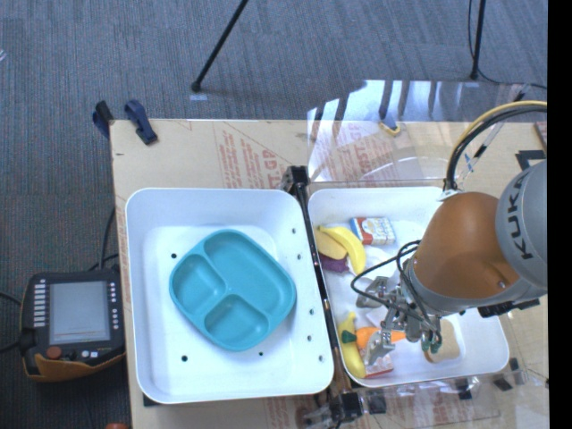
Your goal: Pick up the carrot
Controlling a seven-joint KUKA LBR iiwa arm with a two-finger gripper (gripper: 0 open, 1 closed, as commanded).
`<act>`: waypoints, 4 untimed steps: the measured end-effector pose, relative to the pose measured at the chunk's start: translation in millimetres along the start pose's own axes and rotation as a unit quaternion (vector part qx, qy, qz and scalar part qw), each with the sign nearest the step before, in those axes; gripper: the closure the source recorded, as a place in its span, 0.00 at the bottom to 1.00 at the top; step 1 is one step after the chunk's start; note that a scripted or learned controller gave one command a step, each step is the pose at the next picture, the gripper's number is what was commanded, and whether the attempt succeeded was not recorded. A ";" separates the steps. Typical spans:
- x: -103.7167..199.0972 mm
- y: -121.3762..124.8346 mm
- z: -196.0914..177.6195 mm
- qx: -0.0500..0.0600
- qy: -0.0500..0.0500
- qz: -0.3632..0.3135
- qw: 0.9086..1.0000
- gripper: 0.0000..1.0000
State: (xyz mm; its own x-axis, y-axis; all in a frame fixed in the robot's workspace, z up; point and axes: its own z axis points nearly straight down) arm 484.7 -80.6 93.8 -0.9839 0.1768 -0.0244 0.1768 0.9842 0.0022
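The carrot (365, 335) is a small orange piece with a green end, lying near the front left of the right bin (487, 357). My gripper (391, 336) hangs right over it, reaching down from the orange-banded wrist (460, 248), and its metal body covers the carrot's right part. Whether the carrot is touched or held I cannot make out.
In the right bin lie a yellow banana (347, 244) over a purple item (332, 262), a small printed box (374, 230), a yellow piece (350, 351) by the carrot and a bread slice (445, 348). The left bin (152, 231) bears a blue divided plate (232, 288).
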 end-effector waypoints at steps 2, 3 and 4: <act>0.7 -3.2 -7.5 -0.002 0.006 0.052 0.999 1.00; 15.7 62.4 -94.1 0.000 0.011 0.049 0.999 1.00; 28.3 119.1 -91.4 0.001 0.014 0.033 0.999 1.00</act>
